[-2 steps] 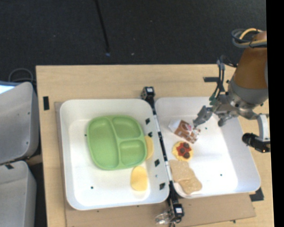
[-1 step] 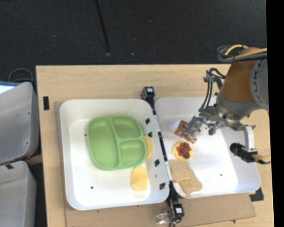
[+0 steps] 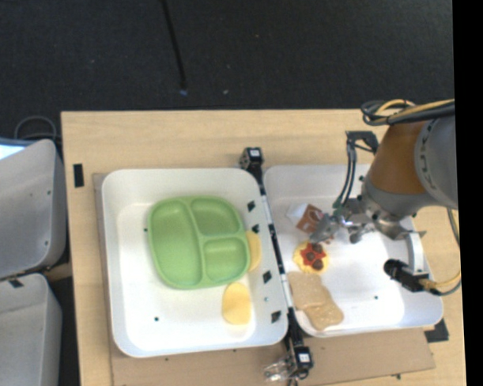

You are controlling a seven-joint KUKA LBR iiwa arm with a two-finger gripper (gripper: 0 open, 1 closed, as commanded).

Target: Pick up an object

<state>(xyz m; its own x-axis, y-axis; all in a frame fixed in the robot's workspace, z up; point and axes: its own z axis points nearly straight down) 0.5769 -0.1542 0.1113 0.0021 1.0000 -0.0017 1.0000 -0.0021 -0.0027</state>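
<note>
My gripper (image 3: 326, 232) hangs low over the right bin (image 3: 364, 303), at its left middle. Just below and left of it lies a small red and yellow item with dark spots (image 3: 312, 257). A brown piece (image 3: 309, 217) lies just left of the gripper, close to it. A tan slice of bread (image 3: 315, 300) rests at the bin's near left corner. The view gives no clear sight of anything between the fingers.
The left bin (image 3: 135, 326) holds a green divided plate (image 3: 197, 240), a pale yellow piece (image 3: 237, 302) in front of it and a yellow sliver (image 3: 254, 248) at its right edge. The arm's grey body and orange band (image 3: 399, 163) overhang the right bin's far right side. Cables (image 3: 434, 280) run along that edge.
</note>
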